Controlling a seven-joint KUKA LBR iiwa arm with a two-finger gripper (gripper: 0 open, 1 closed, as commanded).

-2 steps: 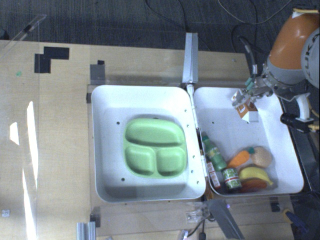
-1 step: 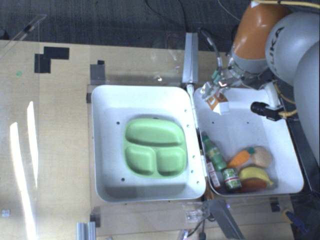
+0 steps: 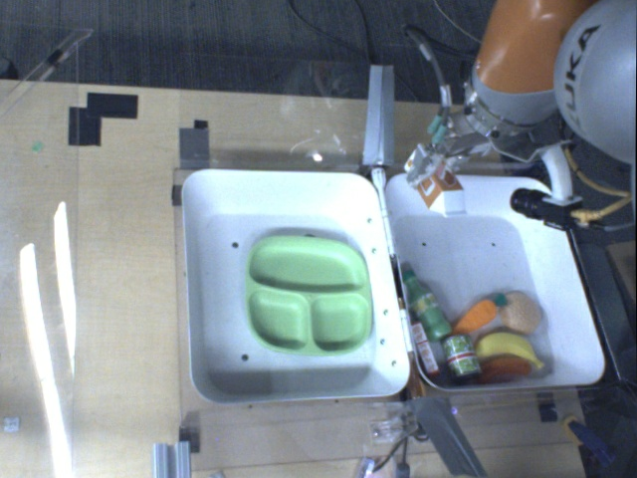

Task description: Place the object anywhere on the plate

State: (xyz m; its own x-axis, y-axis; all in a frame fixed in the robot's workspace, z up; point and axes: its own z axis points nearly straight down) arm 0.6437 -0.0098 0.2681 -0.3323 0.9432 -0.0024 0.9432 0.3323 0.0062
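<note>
A light green plate (image 3: 309, 292) with three compartments lies in the middle of the left bin (image 3: 214, 267). My gripper (image 3: 435, 177) hangs over the far left corner of the right bin (image 3: 478, 242), just right of the divider between the bins. A small orange-brown piece (image 3: 430, 190) shows at its tip; whether it is gripped is unclear. The loose objects sit in the right bin's near part, well away from the gripper.
In the right bin's near end lie a green bottle (image 3: 424, 305), a carrot (image 3: 476, 316), a tan round item (image 3: 522, 313), a banana (image 3: 508, 347), a small can (image 3: 460, 356) and a red item (image 3: 504, 368). A metal post (image 3: 377, 118) stands behind the divider.
</note>
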